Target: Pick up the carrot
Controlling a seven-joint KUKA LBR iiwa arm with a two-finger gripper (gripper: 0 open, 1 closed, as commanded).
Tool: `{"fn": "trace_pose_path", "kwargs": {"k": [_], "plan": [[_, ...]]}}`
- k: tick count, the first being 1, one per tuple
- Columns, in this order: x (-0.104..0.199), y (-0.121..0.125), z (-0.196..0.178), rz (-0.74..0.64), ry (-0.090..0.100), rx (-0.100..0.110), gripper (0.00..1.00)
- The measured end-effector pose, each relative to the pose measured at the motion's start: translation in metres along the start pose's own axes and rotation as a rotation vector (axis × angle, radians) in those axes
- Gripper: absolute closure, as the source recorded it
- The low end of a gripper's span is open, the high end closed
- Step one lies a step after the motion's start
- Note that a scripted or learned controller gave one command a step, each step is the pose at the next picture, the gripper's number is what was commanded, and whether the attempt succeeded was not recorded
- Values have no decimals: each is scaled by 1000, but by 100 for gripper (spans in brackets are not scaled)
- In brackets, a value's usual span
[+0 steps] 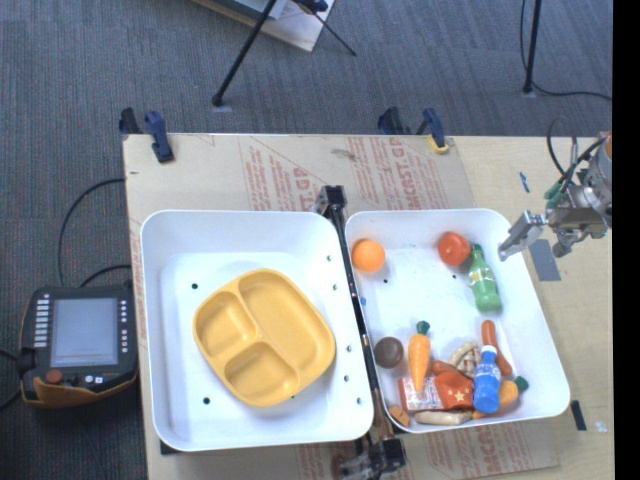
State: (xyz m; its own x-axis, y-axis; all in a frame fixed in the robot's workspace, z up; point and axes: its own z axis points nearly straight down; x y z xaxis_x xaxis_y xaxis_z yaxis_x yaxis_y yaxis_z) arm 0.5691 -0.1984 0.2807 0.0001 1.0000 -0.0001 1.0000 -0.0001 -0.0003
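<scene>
Approach stage, by the look of it: nothing grasped, carrot (418,356) untouched in the right bin (420,226). Lying in the lower half of that bin, green top pointing away from the camera, orange body running toward the near wall. Crowded on most sides: brown ball (388,351) just beside on the left, red packet (440,392) touching or nearly touching the tip, blue-capped bottle (486,378) and a sausage-like piece (492,340) near on the right. Open white floor above the leafy end.

Gripper (535,236) hanging at the right edge of the view, outside the bin's right wall and over the bare bench (300,163), well apart from the carrot. Whether spread or pressed together: cannot tell, too small and cut off by the frame. Wrist with cables just behind, arm reaching in from the right.

Next move, as a judgement: travel left and toward the camera across the bin wall, past the green bottle (484,283), then descent over the carrot's middle. Closing line best set across the narrow width, not along the length. Chief risk: fingers catching the brown ball or the packet instead, or nudging the carrot under its neighbours.

Left bin (170,238) with yellow divided plate (262,337) not involved.
</scene>
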Motion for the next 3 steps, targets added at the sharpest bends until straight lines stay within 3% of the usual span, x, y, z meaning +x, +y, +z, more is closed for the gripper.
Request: {"fn": "trace_pose_path", "kwargs": {"k": [1,2,3], "plan": [[54,-58,83,11,2,4,0],[108,-78,194,270,-1,2,0],[108,-78,184,274,1,4,100]]}}
